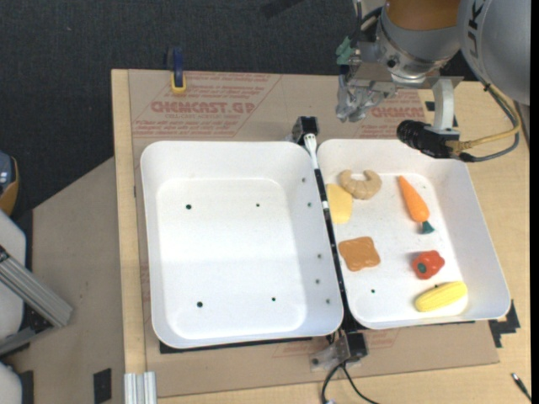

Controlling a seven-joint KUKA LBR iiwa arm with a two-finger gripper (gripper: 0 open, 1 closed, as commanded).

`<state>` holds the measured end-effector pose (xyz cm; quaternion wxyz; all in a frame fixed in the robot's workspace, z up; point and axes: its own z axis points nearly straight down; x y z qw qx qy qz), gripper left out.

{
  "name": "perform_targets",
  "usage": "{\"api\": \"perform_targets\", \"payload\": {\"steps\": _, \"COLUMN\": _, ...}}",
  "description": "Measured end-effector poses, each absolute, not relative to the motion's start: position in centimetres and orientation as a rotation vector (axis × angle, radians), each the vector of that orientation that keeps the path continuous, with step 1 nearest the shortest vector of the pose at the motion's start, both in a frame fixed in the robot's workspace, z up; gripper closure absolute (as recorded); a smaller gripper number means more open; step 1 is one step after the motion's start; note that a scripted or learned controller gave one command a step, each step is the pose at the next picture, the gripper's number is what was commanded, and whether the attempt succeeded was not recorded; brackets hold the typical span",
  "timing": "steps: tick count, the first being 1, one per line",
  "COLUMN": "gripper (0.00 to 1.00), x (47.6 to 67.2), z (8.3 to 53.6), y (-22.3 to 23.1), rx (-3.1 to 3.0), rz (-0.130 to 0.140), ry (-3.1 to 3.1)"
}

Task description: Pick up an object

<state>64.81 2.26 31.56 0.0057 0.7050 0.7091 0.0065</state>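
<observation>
Orange is what you are seeing on the toy carrot (pixel 413 199), which is lying in the right bin (pixel 480 225), in its upper right part. Its long axis is running from upper left to lower right, leaning mostly up and down the view, with the thick orange end toward the far rim and the green tip pointing down toward you.

You are looking at the jaws (pixel 358 108) hanging above the cardboard-covered bench (pixel 219 99), just beyond the far rim of the right bin, near its left corner. They are pointing downward, and nothing is sitting between them. How far apart they are standing you cannot tell from this angle. The carrot is lying well apart from them, below and to the right in the view.

Other pieces are sharing the right bin with the carrot. A tan croissant-shaped piece (pixel 360 183) is lying to its left, closest to the jaws. A pale yellow piece (pixel 338 203) is resting against the bin's left wall. A brown toast-like slab (pixel 360 253) is sitting lower down. A red pepper (pixel 428 264) and a yellow corn cob (pixel 440 296) are lying near the bottom right. The left bin (pixel 160 225) is sitting touching the right one.
</observation>
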Motion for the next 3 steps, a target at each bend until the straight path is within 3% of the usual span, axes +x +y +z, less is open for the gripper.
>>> {"api": "perform_targets", "payload": {"steps": 1, "gripper": 1.00, "x": 58.0, "z": 22.4, "y": 1.7, "rx": 2.230, "rz": -0.015, "ry": 2.226}}
{"api": "perform_targets", "payload": {"steps": 2, "gripper": 1.00, "x": 60.1, "z": 30.6, "y": 6.1, "rx": 2.211, "rz": 0.014, "ry": 2.223}}
{"api": "perform_targets", "payload": {"steps": 3, "gripper": 1.00, "x": 65.4, "z": 37.2, "y": 4.7, "rx": 2.213, "rz": 0.013, "ry": 2.216}}
